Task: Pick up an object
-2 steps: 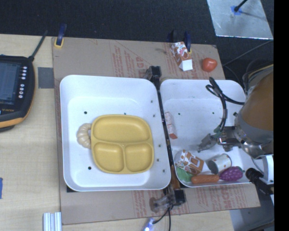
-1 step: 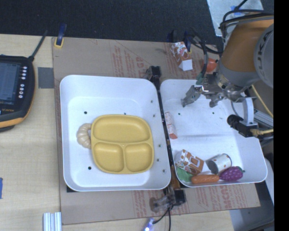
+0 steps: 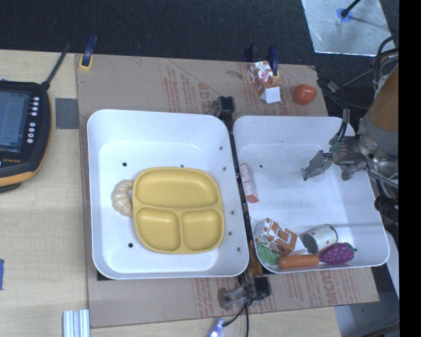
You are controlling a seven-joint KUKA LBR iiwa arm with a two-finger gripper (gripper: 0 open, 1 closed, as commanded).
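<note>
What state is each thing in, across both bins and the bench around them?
Yellow plastic divided tray: flat in left bin, right way up.
Beige ridged toy: tucked against the tray's left edge.
Small metal can: lying on its side, right bin.
Orange toy carrot: lying flat beside purple toy grapes.
Small white carton: upright on the cardboard.

A black and orange handheld tablet (image 3: 10, 132) lies at the left edge of the counter (image 3: 35, 251). A brown cardboard sheet (image 3: 161, 83) lies under both bins. On it, behind the right bin, a small carton (image 3: 264, 80) stands near a red ball (image 3: 305, 94). A blue mark (image 3: 1, 273) sits on the counter's front left.
</note>
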